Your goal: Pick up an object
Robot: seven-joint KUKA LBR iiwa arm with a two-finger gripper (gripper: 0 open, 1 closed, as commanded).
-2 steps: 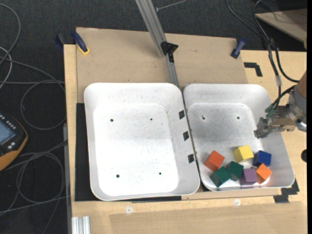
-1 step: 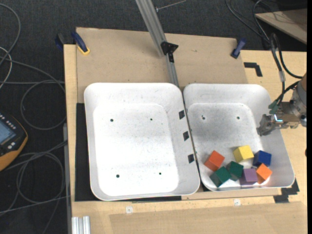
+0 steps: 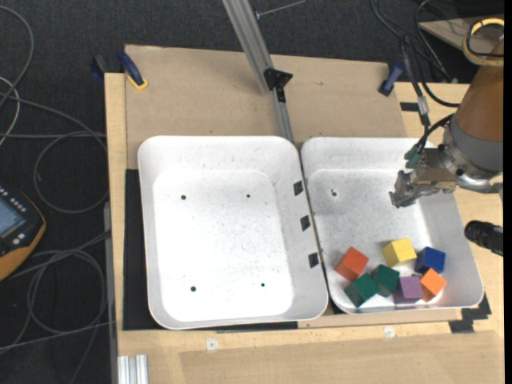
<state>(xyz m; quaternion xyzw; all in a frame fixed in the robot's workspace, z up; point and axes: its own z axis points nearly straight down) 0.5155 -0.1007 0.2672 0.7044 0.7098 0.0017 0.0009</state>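
Blocks: a tight cluster (image 3: 392, 277) in the right bin's (image 3: 352, 174) near corner — neighbours may block a clean grasp.
Hand (image 3: 402, 194): above bare floor, grip unreadable.

Even, bright overhead light washes out my white bins (image 3: 224, 154); shadows under the blocks (image 3: 392, 274) are soft, focus slightly grainy throughout.

**Dark carpet, loose cables, pale wooden worktop**

A dark speckled floor (image 3: 56, 70) is surrounding the worktop (image 3: 200, 86). Black cables (image 3: 48, 146) are trailing across it at nine o'clock. A metal rail (image 3: 250, 34) is slanting down from twelve o'clock. Blue clamps (image 3: 132, 70) are gripping the far corners.
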